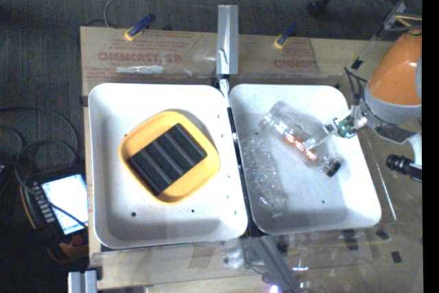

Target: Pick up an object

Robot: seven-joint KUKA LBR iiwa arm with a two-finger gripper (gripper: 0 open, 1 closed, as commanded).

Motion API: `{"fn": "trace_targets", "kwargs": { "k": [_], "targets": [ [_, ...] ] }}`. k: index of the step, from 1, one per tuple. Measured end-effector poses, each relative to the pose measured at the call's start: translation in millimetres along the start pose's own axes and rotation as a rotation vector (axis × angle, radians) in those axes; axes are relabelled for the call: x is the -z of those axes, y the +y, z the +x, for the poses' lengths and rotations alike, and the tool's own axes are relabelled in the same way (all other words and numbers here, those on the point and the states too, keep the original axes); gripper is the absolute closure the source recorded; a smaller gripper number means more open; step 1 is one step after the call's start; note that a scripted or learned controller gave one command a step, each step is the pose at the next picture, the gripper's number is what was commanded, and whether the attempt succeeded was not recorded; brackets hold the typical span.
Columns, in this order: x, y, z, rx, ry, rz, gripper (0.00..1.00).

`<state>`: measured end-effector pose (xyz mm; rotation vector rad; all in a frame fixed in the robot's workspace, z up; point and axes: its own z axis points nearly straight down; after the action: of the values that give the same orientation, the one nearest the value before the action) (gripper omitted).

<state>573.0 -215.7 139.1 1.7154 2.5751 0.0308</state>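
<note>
A yellow pad with a black ribbed top (170, 155) lies tilted in the left bin (110, 216). In the right bin (357, 206) a clear plastic bottle (288, 125) with a reddish label and a black cap (333, 167) lies slantwise near the middle. A second clear, crinkled bottle (264, 171) lies along that bin's left wall. My gripper (343, 127) reaches in over the right bin's right rim, just right of the labelled bottle. Nothing is visibly lifted.
The arm's orange band (401, 72) hangs over the bench's right side. A metal strip (227, 38) stands behind the seam between the bins. Clamps (139, 26) hold the cardboard at the back. A tablet (58, 202) lies on the floor at left.
</note>
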Motion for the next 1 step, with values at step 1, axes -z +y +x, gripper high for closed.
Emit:
{"fn": "trace_targets", "kwargs": {
  "k": [1],
  "targets": [
    [-2.2,4.0,2.7,0.050,0.001,0.002,0.00]
  ]
}}
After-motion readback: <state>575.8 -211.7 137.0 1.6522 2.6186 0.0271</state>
